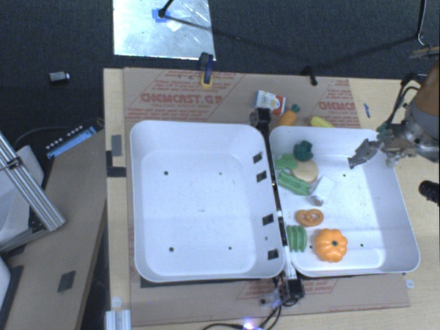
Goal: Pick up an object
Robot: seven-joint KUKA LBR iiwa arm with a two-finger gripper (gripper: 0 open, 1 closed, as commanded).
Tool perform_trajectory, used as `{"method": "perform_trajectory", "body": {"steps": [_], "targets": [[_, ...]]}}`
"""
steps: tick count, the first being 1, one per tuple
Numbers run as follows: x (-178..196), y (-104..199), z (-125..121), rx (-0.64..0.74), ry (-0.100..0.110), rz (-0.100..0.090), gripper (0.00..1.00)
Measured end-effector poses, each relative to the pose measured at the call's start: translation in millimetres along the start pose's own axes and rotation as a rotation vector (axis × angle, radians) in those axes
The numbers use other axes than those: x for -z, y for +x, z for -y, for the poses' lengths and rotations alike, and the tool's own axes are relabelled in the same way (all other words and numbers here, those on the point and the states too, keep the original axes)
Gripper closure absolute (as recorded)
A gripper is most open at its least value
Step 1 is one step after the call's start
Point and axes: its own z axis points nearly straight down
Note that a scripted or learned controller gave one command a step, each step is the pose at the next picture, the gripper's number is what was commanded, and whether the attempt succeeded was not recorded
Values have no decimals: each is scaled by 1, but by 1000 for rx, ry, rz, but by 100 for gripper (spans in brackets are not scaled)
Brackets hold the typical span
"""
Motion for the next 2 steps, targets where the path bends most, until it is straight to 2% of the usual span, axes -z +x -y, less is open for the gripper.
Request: {"method": "perform_trajectory", "body": {"steps": [1, 2], "targets": [[-27, 124, 7, 12, 3, -5, 0], [-108, 104, 38, -3, -7, 5, 0]]}}
